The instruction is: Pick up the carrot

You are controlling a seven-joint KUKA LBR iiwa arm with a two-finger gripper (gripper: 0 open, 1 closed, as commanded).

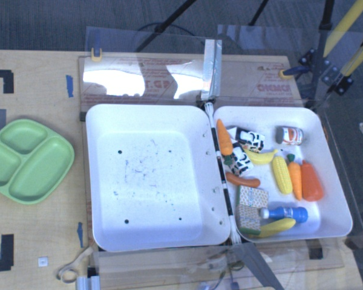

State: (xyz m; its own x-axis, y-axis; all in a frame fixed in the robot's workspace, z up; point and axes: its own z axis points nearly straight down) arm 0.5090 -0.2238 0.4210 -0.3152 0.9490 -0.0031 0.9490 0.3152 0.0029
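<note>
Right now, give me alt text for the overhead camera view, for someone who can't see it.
Two shallow white bins sit side by side on a wooden bench: the right bin holds toy food, including a carrot against its left wall, an ear of corn and a banana. A green divided plate lies far left.

We log two white bins [151, 228] on a pale wood-grain surface [36, 222]. At 9 o'clock: a light green divided plate [29, 161]. In the bin at 3 o'clock: orange carrot [224, 139] with green top, yellow corn [282, 174], yellow banana [261, 157], black-and-white patched cow toy [250, 139], blue-and-white bottle [284, 214], a second orange carrot [295, 180], red-orange pepper [311, 182]. Blue tape [69, 86] marks at 10 o'clock.
</note>
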